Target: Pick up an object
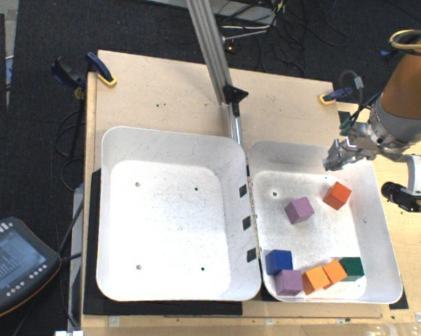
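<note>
Hovering over the right bin point(380, 237) near an orange cube point(337, 196), pincer point(333, 162), finger state impossible to tell.

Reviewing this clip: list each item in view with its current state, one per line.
claw: above the right bin's far edge, holding nothing visible
orange cube: loose, tilted, nearest the claw
purple cube: loose, mid-bin
blue cube: near front wall
front purple, orange, green cubes: clustered in a row
left bin: unoccupied
</note>
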Controlling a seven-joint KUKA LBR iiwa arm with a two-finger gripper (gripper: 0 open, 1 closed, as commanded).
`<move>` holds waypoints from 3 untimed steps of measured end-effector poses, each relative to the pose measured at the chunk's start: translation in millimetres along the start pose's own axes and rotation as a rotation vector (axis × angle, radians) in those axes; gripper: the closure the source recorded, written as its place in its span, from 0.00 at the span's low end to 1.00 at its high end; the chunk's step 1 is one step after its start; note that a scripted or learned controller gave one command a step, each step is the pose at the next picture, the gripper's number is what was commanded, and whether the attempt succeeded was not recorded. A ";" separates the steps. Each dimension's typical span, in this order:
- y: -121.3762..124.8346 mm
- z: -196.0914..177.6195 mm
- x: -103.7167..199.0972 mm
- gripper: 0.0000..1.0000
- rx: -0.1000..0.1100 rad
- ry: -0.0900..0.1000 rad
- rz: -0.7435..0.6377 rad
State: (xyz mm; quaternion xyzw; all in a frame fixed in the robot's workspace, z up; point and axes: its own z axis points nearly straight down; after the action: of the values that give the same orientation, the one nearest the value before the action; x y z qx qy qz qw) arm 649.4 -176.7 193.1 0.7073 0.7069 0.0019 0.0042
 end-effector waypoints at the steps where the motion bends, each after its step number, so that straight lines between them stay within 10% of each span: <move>1: 4.5 -64.4 2.9 1.00 -0.001 0.000 -0.004; 3: -17.6 -66.7 60.9 1.00 0.010 0.005 -0.008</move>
State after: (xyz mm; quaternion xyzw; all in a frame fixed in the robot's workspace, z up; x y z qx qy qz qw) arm 631.3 -115.5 259.5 0.7046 0.7096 0.0001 -0.0014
